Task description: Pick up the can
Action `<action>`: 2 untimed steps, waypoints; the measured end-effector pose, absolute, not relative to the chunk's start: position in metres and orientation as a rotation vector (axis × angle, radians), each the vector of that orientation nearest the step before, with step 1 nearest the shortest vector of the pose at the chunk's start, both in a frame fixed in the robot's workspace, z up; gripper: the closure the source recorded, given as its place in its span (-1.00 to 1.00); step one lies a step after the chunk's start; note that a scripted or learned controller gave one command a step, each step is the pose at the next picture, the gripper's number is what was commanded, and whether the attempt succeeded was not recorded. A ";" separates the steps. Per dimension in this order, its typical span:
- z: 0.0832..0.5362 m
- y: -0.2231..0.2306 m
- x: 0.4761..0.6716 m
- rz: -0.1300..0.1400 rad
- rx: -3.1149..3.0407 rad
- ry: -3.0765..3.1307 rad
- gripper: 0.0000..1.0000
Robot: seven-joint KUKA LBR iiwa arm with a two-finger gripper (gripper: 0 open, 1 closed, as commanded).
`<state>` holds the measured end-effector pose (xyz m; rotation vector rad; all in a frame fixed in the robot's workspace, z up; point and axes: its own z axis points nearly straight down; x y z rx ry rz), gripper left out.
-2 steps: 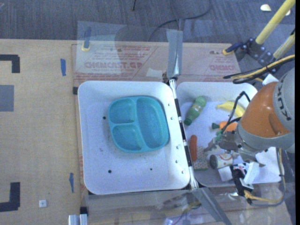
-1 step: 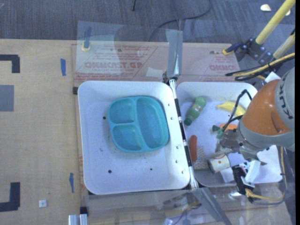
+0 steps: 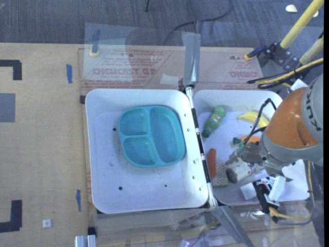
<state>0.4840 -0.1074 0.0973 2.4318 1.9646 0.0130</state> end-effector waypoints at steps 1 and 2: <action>0.113 -0.094 0.479 -0.004 2.639 1.705 -1.00; 0.089 -0.125 0.485 0.017 2.832 1.356 -1.00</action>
